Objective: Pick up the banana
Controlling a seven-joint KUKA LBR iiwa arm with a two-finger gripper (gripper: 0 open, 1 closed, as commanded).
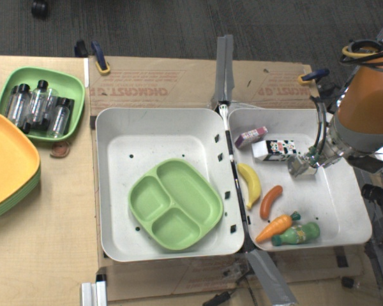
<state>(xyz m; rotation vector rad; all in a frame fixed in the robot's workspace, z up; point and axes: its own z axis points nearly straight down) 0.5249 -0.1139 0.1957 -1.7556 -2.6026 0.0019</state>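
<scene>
At the bottom of the camera view, nearest the lens, grey bench hardware (pixel 268 282) sticks out below the seam between two shallow white bins.

The left bin (pixel 115 139) holds a light green divided plate (pixel 175 203) with three compartments, lying flat and slightly turned.

The right bin (pixel 351 215) holds several small items. The banana (pixel 249 183) lies along the bin's left wall, just beside the divider, curved and pointing roughly top to bottom. To its right is a small orange-red sausage-shaped piece (pixel 270 201), set at a slant and close to the banana without clearly touching it. Below that lies a toy carrot (pixel 274 227), and against the carrot's right end a green bottle (pixel 298 233) lies on its side. Near the bin's top left are a small pink and purple packet (pixel 250 136) and, just right of it, a white carton with black patches (pixel 275 150).

The grey arm with its orange band (pixel 365 104) comes in from the right, over the right bin's upper right part. Its gripper (pixel 301 166) hangs just right of the white carton and well apart from the banana. The fingertips form a small grey blur, so I cannot tell whether they are spread or pressed together, and nothing can be seen between them.

Left of the bins, on the wooden bench (pixel 70 234), sit a stack of orange plates (pixel 9 164) and a green tray (pixel 41 104) holding dark-capped vials.
</scene>
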